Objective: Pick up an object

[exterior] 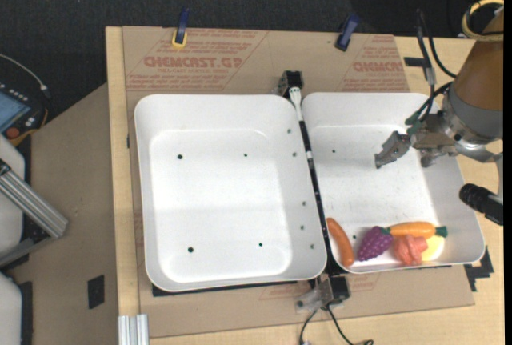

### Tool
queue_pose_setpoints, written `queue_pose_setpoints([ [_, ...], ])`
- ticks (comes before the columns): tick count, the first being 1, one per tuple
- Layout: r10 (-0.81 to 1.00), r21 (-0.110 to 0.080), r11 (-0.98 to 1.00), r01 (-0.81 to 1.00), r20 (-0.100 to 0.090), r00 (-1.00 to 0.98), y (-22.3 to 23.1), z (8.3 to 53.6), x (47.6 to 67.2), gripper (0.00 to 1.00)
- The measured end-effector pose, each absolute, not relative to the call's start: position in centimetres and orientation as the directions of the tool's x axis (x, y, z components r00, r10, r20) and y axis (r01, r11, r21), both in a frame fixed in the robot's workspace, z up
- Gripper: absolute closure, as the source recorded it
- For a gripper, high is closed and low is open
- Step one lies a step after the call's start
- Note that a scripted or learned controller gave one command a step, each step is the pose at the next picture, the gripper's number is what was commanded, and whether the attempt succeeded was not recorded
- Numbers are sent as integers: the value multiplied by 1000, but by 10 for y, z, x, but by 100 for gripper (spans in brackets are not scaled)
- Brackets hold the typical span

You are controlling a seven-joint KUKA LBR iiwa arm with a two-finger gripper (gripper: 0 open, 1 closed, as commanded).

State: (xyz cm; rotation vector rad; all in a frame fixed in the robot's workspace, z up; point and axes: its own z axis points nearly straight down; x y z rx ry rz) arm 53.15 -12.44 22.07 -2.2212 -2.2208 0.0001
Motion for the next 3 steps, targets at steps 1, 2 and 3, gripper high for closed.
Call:
queue_pose_setpoints([
  [1,1000,4,-9,1000,-6,9,-204,257,487,0],
  [2,1000,21,-1,1000,-11,1,-226,454,480,0],
  [3,1000,-13,0,1000,6,0,-222,216,510,0],
])
